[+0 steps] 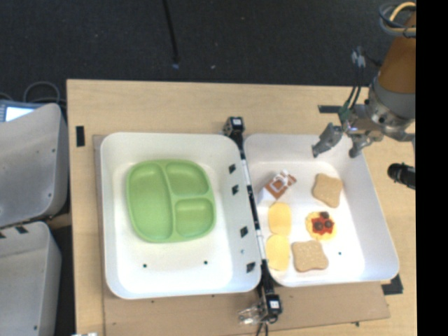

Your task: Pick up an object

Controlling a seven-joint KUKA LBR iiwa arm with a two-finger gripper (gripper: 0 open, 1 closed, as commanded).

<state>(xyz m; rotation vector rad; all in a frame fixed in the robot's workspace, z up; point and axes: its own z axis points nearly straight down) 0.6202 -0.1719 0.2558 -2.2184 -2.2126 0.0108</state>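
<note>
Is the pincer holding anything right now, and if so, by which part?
Nothing is held. The pincer hangs open above the right bin's far edge, with the toast and other food lying loose below it.

Green divided tray [170,200] in a white bin [112,257]; two pale yellow slices [279,218], tan toast [309,255], tan wooden desk [210,100].

Two bins [112,187], one tray [170,200], six foods [327,189]
</note>
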